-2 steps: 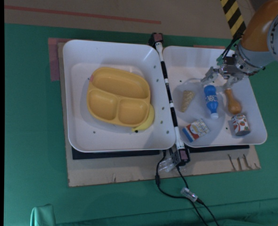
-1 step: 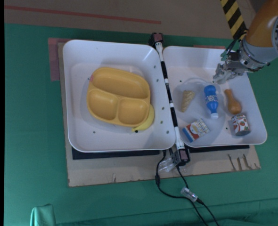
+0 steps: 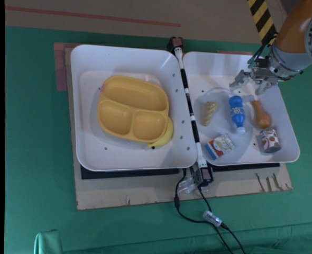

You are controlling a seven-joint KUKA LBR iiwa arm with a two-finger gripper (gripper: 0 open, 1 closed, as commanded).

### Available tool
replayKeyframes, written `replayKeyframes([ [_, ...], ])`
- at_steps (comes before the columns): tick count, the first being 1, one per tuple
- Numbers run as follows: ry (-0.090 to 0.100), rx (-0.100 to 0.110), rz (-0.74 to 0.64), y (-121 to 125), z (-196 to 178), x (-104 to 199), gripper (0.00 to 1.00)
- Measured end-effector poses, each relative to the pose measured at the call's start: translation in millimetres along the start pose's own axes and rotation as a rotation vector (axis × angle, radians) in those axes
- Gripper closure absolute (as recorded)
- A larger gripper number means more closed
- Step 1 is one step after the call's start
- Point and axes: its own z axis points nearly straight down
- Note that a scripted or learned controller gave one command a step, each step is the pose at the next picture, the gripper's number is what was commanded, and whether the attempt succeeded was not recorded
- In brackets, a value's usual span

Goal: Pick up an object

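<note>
My gripper (image 3: 248,84) hangs over the far part of the right bin (image 3: 291,142), fingers spread open with nothing between them. Just below it in the view lies a blue bottle with a white cap (image 3: 237,114). Right of the bottle is an orange-brown bottle-shaped toy (image 3: 260,114), and nearer the front a small red and white can (image 3: 269,140). A waffle cone (image 3: 209,111) lies toward the bin's left side. A small red, white and blue carton (image 3: 220,146) rests near the front left.
The left bin (image 3: 87,152) holds a yellow divided plate (image 3: 134,110) with a banana (image 3: 165,135) tucked under its front right edge. A black and white hinge strip (image 3: 190,115) runs between the bins. Cables (image 3: 206,205) trail off the front.
</note>
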Motion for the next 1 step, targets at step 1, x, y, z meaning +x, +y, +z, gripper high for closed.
replayKeyframes([
  [1, 0.0, 0.0, 0.0, 0.0, 0.0, 0.0, 0.0],
])
